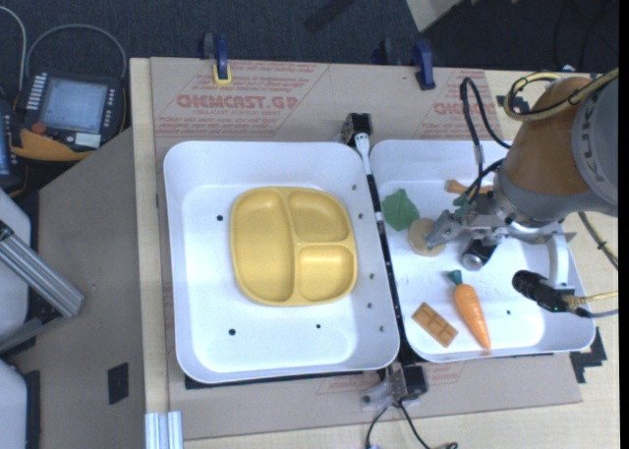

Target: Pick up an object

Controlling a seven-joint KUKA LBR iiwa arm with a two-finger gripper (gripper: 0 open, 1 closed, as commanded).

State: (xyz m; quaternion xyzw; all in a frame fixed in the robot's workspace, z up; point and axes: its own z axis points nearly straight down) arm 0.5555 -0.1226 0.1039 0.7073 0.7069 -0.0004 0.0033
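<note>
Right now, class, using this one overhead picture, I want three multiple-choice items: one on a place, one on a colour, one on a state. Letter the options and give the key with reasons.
1. Where does the carrot lie?
A. in the right bin
B. in the left bin
C. on the yellow plate

2. What colour is the divided plate?
A. blue
B. yellow
C. red

3. How does the plate sit?
A. flipped upside down
B. leaning on the bin wall
C. flat, compartments facing up

Key: 1 A, the carrot lies beside the brown cracker under the arm's side; 2 B, it is plainly yellow; 3 C, its three hollows show.
</note>
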